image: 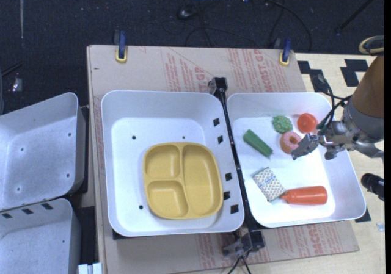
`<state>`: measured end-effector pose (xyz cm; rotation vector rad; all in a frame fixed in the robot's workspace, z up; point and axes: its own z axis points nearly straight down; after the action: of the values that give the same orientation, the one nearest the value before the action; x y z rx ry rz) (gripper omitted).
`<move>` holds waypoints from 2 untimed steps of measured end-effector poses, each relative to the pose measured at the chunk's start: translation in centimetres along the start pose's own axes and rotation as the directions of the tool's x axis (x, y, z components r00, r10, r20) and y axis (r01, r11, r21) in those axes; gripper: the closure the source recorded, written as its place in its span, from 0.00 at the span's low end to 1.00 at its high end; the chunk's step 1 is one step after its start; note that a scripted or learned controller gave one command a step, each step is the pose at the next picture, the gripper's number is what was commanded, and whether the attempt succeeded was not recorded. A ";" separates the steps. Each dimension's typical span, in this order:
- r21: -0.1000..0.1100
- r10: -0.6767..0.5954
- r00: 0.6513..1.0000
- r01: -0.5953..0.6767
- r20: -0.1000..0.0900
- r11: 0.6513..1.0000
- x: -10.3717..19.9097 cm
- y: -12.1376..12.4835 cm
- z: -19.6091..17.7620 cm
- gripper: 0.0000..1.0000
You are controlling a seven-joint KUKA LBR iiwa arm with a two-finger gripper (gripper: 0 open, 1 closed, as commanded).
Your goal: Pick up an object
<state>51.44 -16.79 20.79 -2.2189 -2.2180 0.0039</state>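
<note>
The right bin (pixel 342 172) holds several small items: a green stick-shaped piece (pixel 258 143), a green broccoli-like lump (pixel 281 124), a red tomato (pixel 306 122), a pink ring donut (pixel 289 141), a patterned packet (pixel 269 183) and an orange-red carrot-like piece (pixel 303 194). My gripper (pixel 317 147) hovers over the right side of this bin, just right of the donut and below the tomato. It is open, its two dark fingers spread apart with nothing between them.
The left bin (pixel 122 144) carries a yellow three-compartment plate (pixel 182 180). A black divider (pixel 231 151) runs between the bins. Grey trays (pixel 36 144) lie off the bench at the left. Bare white floor lies between the carrot-like piece and the gripper.
</note>
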 end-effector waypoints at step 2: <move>0.000 0.001 1.000 -0.001 0.000 1.000 -0.9 0.5 9.1 0.00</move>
<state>51.86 -17.67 11.69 -2.2202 -2.2165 0.0043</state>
